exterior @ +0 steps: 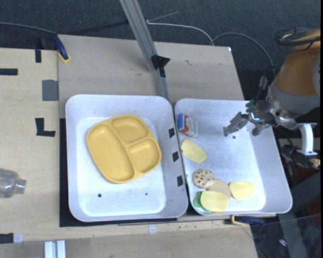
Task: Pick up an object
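The right bin (269, 171) holds a small red, white and blue carton (188, 124), a pale yellow piece (194, 151), a spotted cookie (202, 178), a tan disc (220, 187), a yellow-green piece (213, 200) over something green (198, 202), and a yellow lemon-like piece (241, 189). My gripper (242, 123) hangs over the upper right part of this bin, its fingers spread apart with nothing between them. It is well right of the carton and above the cluster of food pieces.
The left bin (78, 144) carries a yellow divided plate (124, 147). A grey metal pole (142, 31) slants down to the bins' top junction. A clear plastic bottle (5, 181) lies on the bench at far left. Cables run behind the bins.
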Tool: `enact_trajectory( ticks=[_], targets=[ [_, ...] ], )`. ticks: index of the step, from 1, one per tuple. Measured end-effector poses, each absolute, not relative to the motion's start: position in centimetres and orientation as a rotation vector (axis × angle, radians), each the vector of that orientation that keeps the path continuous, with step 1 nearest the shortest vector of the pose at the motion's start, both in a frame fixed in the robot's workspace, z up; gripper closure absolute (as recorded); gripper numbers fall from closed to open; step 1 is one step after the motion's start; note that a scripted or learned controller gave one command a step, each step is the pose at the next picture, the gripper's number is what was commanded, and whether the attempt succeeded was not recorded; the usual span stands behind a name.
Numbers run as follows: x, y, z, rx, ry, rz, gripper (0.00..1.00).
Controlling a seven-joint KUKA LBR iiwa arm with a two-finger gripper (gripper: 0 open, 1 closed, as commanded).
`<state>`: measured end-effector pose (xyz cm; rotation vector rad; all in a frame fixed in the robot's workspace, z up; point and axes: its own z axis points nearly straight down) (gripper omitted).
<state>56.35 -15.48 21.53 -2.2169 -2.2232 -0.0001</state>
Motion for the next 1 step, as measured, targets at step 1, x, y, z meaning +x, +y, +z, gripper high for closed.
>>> enact_trajectory(
  ticks=[1],
  targets=[
    [56.39,-15.35,22.50,-2.213,-2.225,-0.002,1.00]
  ],
)
